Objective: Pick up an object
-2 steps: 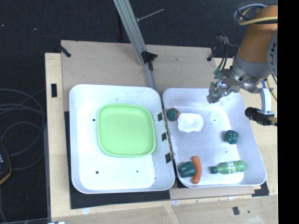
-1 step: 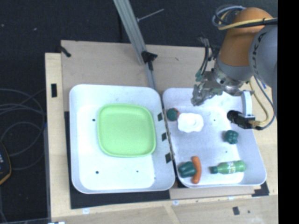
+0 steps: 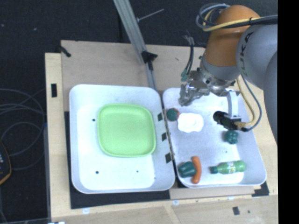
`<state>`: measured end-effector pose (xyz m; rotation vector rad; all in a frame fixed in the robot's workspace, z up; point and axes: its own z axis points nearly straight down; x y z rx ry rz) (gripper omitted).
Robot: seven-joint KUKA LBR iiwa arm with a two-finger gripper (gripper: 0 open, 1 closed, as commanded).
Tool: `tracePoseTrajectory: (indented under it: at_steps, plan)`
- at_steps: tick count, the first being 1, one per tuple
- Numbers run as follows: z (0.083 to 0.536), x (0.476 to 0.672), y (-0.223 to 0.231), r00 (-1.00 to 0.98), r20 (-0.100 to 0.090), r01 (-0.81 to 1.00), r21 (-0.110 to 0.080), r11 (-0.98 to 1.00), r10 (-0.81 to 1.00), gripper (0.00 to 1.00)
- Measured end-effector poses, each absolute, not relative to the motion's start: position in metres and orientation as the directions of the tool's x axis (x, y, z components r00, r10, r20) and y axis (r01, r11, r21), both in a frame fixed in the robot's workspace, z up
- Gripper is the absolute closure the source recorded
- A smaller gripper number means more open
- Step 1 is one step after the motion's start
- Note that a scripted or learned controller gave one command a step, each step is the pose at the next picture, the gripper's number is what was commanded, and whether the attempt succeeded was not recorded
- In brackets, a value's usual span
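An orange plastic sausage point(image 3: 196, 169) is lying nearest, light, stiff, graspable across its middle; the gripper point(image 3: 188, 96) is hovering above the right white bin point(image 3: 250, 148); jaws' state: cannot tell.

Nothing legible — dark letters mark the grey arm point(image 3: 261, 45) near the orange band, too cut off to read.
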<state>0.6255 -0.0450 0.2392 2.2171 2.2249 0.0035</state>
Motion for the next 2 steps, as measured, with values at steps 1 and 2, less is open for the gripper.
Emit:
tracePoseTrajectory:
  at_steps: [1,2]
  plan:
    - [0.231,0.616,0.005,-0.003,0.001,1.0,0.0,0.003,1.0,1.0]
    - [0.245,0.602,0.057,-0.004,0.002,1.0,0.002,0.004,1.0,1.0]
